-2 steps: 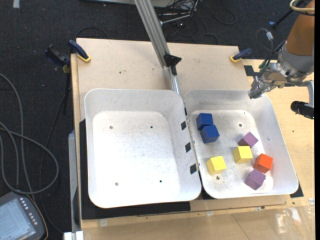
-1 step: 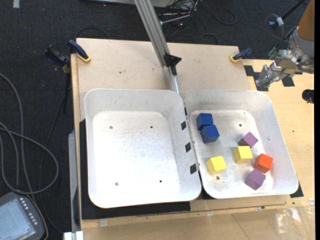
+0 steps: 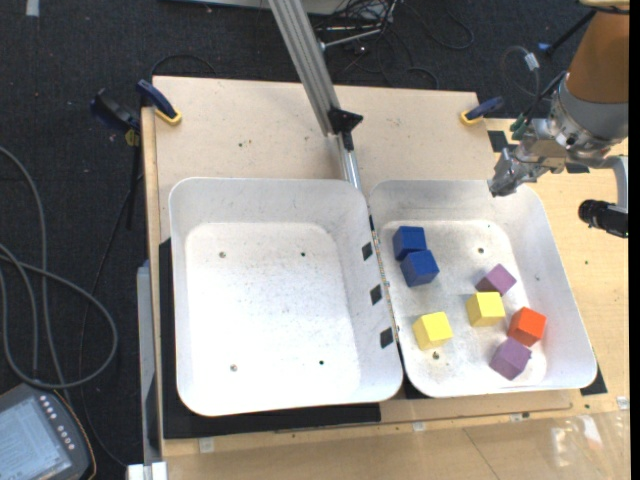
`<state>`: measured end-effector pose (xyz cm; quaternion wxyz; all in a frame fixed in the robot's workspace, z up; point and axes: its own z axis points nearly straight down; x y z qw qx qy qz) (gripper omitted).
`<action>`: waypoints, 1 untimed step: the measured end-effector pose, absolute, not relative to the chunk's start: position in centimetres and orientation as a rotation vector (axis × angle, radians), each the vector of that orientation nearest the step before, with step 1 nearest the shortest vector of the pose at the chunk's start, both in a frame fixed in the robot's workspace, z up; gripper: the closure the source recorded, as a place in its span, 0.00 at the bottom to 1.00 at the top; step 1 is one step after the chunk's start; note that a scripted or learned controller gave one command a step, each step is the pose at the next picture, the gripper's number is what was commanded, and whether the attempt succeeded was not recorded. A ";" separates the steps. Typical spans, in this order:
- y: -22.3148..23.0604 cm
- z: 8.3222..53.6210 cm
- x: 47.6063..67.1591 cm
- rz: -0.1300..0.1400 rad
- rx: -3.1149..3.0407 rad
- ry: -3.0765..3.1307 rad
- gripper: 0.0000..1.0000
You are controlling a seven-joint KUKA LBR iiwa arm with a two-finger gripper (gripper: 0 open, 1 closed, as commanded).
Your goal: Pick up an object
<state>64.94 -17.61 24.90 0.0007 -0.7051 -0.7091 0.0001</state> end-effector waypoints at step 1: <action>-13.2 25.4 62.7 -0.001 -2.213 -2.228 1.00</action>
